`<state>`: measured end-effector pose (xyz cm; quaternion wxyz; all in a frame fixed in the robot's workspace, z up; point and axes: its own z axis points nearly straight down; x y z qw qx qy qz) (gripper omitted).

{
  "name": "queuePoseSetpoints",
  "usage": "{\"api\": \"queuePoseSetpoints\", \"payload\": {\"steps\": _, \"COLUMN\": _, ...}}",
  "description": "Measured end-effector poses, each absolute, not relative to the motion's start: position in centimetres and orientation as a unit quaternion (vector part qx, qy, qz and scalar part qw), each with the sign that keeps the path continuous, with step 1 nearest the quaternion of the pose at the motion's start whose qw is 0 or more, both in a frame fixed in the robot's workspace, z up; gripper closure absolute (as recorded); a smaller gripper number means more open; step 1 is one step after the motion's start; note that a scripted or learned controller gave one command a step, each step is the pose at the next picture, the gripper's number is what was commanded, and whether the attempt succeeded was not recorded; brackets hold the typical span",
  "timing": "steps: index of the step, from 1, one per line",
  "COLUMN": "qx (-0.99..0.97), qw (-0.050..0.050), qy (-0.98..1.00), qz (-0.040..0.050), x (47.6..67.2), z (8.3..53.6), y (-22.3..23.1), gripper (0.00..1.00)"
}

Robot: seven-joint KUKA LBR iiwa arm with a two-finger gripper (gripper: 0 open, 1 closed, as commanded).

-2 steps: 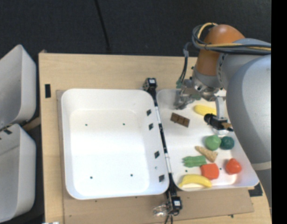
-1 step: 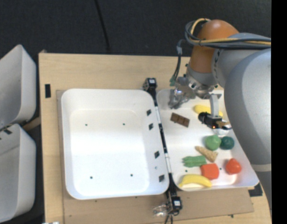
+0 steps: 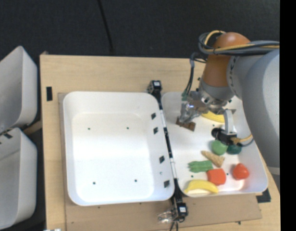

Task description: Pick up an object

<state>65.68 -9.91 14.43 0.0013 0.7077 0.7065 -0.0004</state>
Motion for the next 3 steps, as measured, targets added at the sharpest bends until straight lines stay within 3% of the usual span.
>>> {"api": "queuePoseSetpoints", "payload": {"steps": 1, "qx": 0.708, "qw": 0.008, "qy": 0.706, "qz": 0.0041, "x": 62.1, "z": 28.8, "y": -13.7, "gripper": 1.00}}
{"api": "queuePoseSetpoints", "payload": {"steps": 2, "qx": 0.707, "qw": 0.007, "qy": 0.707, "qz": 0.0052, "x": 60.4, "z": 12.0, "y": -11.7, "gripper": 1.00}}
{"api": "queuePoseSetpoints", "payload": {"steps": 3, "qx": 0.710, "qw": 0.010, "qy": 0.705, "qz": 0.0067, "x": 60.6, "z": 12.9, "y": -11.9, "gripper": 1.00}}
